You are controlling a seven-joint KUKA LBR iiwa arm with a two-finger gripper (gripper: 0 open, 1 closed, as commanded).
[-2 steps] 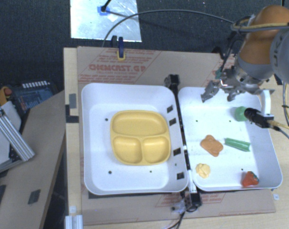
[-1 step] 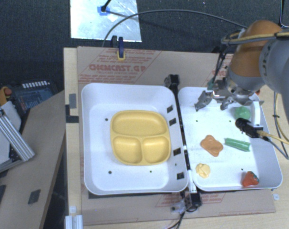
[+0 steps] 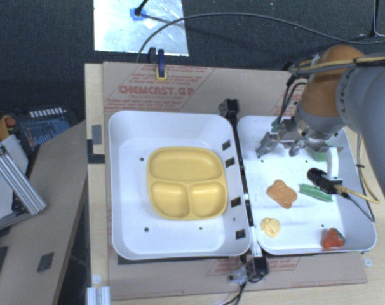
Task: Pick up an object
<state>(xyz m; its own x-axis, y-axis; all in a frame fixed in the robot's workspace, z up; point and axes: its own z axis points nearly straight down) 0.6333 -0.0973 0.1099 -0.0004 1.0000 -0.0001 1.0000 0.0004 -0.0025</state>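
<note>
Gripper (image 3: pixel 280 143) of mine hangs released and empty above the right bin (image 3: pixel 364 234); the orange bread-shaped toy (image 3: pixel 282 194) lies just toward the bin's front edge from it.

The arm (image 3: pixel 364 97) is smooth grey with a rounded orange band above the wrist, thin cables alongside it, and a metallic grey gripper (image 3: pixel 280 146).

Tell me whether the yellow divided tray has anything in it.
Empty. The yellow tray in the left bin shows three bare compartments; the food items lie in the right bin.
</note>
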